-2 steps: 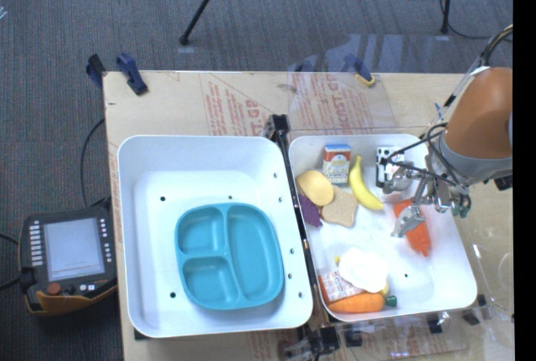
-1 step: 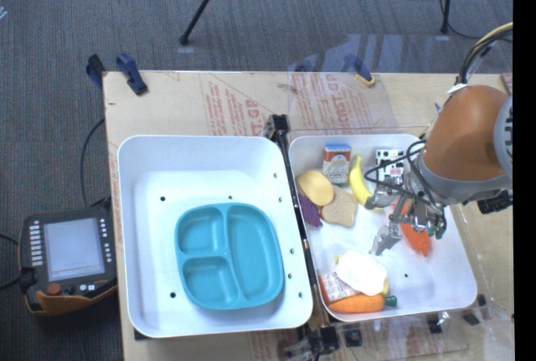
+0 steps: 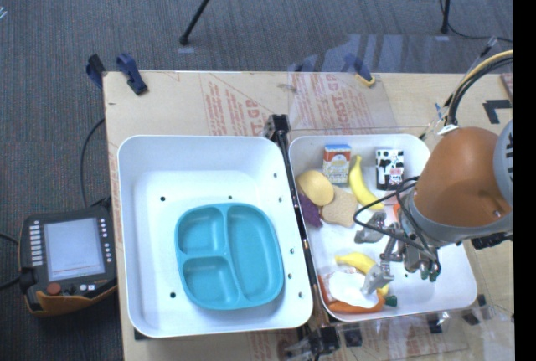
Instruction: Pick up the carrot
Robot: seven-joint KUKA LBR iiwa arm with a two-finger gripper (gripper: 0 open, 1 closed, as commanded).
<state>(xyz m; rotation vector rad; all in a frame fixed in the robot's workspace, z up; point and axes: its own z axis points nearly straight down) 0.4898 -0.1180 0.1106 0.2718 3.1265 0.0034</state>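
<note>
Camera view is looking down on your two bins, so start at the near edge of the right bin (image 3: pixel 465 294). The carrot (image 3: pixel 356 306) is lying there along the front wall, an orange curve partly tucked under a white piece (image 3: pixel 347 287); that cover is leaving you only its lower rim and an end to catch. The gripper (image 3: pixel 387 270) is hanging just above and to the right of it, fingers pointing down toward the carrot's right end with nothing between them. Whether they are apart or together I cannot tell, since the metal linkage is blurring into the clutter.

Just behind, a small yellow piece (image 3: pixel 355 261) is sitting beside the gripper, close enough that you are risking a nudge on the way down. The arm's orange band (image 3: pixel 456 175) is bulking over the right side of the bin and is hiding whatever lies beneath it.

Farther back, a banana (image 3: pixel 363 183), a tan slice (image 3: pixel 339 208), a yellow potato-like lump (image 3: pixel 314 186) over a purple item (image 3: pixel 310 208), and two small cartons (image 3: pixel 337 162) are crowding the far half. In the left bin (image 3: pixel 142 183) a blue divided plate (image 3: pixel 228 255) is sitting alone.

By my reading, you are lining up the descent, and the grasp is not yet made.
</note>
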